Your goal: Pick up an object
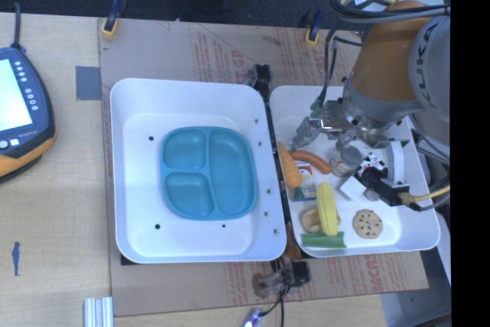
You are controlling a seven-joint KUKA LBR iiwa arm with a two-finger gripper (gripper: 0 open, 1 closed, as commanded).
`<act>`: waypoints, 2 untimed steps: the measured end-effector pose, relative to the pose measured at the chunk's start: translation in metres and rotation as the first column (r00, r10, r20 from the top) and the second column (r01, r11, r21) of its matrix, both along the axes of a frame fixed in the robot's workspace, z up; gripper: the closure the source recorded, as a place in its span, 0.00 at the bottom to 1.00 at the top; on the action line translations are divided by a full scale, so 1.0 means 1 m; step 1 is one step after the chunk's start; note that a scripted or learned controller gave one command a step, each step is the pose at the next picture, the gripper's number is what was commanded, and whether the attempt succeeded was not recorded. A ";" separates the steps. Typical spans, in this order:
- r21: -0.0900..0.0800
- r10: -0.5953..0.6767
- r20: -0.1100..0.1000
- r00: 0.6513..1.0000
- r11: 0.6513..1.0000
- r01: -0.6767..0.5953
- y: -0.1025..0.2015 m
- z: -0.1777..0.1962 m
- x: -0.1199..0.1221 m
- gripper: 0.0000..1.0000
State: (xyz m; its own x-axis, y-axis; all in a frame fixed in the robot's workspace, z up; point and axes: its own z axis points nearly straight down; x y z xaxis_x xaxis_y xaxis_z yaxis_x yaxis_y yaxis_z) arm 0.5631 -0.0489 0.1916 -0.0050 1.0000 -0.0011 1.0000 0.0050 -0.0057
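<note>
Jaws on the gripper [342,152] hang low over the right bin [419,240], but I cannot tell how they are set. Nothing looks caught in them. Just below and to the left lies the orange carrot [289,168], long way running up and down the bin's left side. Nearer the front sit the yellow corn [327,208], also lying up and down, and the round cookie [367,223]. Over in the left bin [130,165] rests a blue plate [208,171]. Big letters on the grey arm [425,65] are too cut off to read.
</note>
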 end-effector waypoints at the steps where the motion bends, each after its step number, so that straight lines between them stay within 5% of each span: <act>1: 0.000 0.000 0.001 1.000 1.000 0.000 -0.053 -0.077 -0.036 0.00; 2: 0.000 0.001 0.014 1.000 1.000 -0.001 -0.051 -0.096 -0.068 0.00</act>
State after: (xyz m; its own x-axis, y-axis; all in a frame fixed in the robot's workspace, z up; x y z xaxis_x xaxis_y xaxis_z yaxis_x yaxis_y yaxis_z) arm 0.4949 -0.0997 0.0954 -0.0063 1.0000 -0.0015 0.9999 0.0063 0.0084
